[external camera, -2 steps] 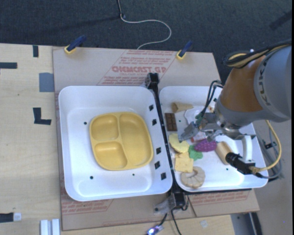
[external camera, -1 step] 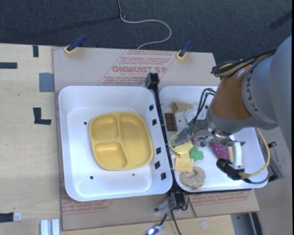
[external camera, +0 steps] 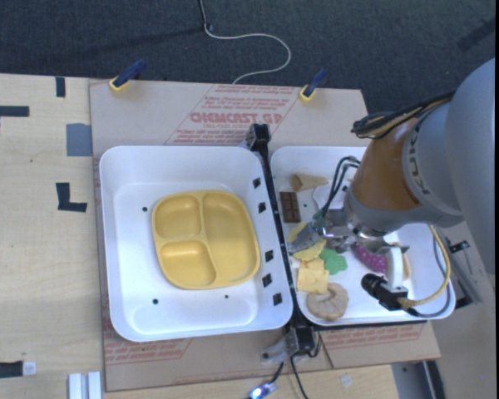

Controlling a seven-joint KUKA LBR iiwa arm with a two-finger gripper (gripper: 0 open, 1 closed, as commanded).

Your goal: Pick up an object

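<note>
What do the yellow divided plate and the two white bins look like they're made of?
The yellow divided plate looks like molded plastic with a matte to satin finish: uniform color, soft rounded compartment ridges. The left bin and right bin appear to be thin glossy plastic, with smooth rounded rims, though coated metal can't be ruled out.

Dark grey carpet (external camera: 83,23) lies beyond my bench, a thin white cable (external camera: 249,44) curling across it. My wooden benchtop (external camera: 33,248) bears black tape marks (external camera: 66,196) and a clamped cardboard sheet (external camera: 224,115).

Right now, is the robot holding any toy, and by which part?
Cannot be told: the end effector sits low over the toy food pile in the right bin, its grip hidden.
</note>
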